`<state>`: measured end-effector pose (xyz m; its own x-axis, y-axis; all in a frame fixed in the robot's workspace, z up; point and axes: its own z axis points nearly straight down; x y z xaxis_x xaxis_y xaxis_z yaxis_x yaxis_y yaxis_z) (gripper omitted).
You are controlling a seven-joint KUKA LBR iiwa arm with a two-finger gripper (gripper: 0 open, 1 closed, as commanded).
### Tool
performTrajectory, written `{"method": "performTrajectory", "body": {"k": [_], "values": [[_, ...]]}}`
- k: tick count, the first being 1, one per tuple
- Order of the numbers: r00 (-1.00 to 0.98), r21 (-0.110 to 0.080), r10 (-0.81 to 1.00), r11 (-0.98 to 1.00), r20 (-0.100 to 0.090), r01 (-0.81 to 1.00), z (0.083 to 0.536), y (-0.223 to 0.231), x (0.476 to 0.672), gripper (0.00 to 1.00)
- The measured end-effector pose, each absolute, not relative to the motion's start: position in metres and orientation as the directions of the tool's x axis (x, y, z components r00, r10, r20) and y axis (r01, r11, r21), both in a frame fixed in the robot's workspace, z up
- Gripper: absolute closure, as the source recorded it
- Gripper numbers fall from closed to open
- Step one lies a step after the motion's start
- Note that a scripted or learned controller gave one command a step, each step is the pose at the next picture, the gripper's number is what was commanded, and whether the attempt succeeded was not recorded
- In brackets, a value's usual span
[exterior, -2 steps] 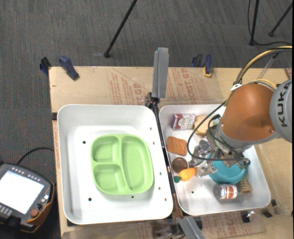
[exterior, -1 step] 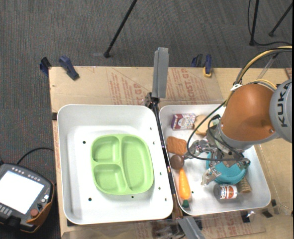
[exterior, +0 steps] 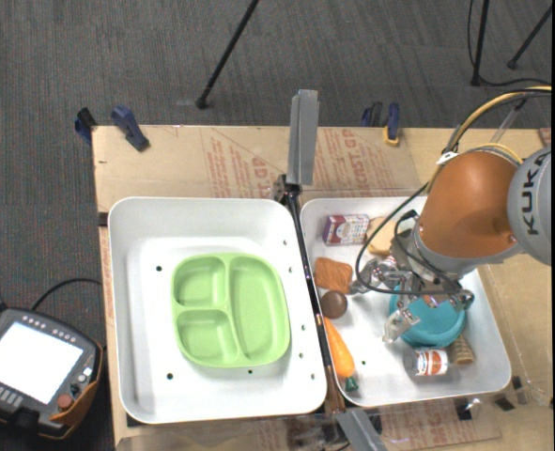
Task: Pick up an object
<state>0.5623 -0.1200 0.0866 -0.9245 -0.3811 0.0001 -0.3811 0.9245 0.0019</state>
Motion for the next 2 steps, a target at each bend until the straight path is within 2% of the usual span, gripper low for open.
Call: {"method": "performTrajectory", "body": {"k": [1, 2], "values": [[-0.928, 0.001, -0.372, 0.928, -0.004, -0.372, 0.088, -0.154, 0.608, 0.00], [-0.929, 0.003, -0.369, 0.929, -0.008, -0.369, 0.098, -0.153, 0.609, 1.00]]}}
